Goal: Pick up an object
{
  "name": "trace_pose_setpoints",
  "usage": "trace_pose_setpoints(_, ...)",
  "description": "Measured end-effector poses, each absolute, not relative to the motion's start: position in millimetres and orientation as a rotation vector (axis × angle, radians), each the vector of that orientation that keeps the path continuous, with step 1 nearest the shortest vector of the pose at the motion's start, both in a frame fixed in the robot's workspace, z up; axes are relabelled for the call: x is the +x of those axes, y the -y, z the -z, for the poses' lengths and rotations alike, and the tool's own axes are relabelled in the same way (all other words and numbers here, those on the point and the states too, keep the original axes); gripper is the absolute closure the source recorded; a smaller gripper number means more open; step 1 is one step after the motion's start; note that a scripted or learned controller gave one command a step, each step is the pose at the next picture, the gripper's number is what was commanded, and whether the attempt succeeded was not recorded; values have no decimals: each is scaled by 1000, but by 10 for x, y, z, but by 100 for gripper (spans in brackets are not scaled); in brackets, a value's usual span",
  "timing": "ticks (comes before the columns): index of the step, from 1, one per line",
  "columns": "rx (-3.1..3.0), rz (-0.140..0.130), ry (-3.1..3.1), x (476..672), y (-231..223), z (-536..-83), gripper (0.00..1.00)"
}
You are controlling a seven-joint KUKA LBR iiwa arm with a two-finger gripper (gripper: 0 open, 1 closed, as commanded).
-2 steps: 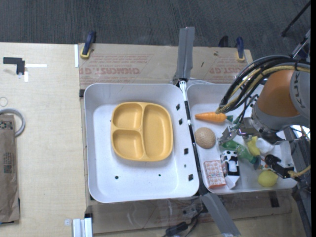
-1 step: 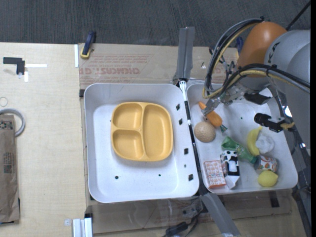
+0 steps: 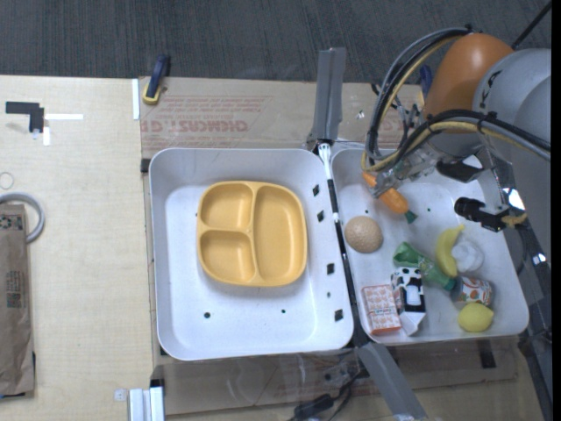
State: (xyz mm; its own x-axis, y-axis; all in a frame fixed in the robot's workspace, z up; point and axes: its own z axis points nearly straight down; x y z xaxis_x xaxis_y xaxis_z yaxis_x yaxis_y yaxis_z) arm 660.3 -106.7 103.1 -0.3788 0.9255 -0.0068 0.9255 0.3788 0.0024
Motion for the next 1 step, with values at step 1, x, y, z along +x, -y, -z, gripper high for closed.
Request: trace_pose_setpoints(1,1600,1,-2700,6521,603,-1924,100)
